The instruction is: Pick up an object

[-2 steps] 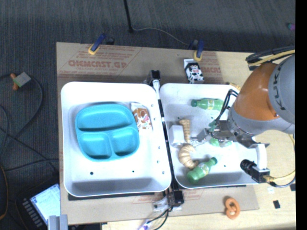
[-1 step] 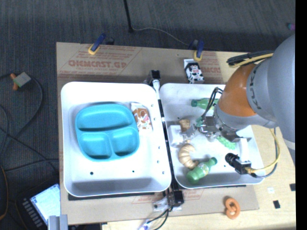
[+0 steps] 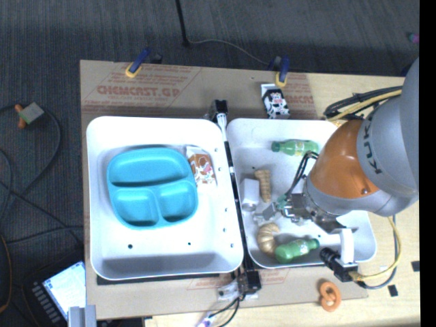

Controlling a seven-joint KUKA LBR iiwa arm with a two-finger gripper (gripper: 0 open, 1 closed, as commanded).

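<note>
My gripper (image 3: 278,208) hangs low over the middle of the right bin (image 3: 361,240), with the arm's orange band (image 3: 340,169) behind it. Just left of it lie a white piece (image 3: 250,193) and a beige piece (image 3: 263,182). Below the gripper rest a brown bread-like item (image 3: 268,235) and a green bottle-shaped object (image 3: 294,248). Another green bottle (image 3: 294,146) lies at the bin's far side. Whether anything is held is hidden by the wrist.
The left bin (image 3: 102,251) holds a blue divided tray (image 3: 151,185) and a small printed packet (image 3: 201,167). An orange ring (image 3: 330,294) lies on the bench in front of the right bin. Clamps and a cable sit along the bench's far edge.
</note>
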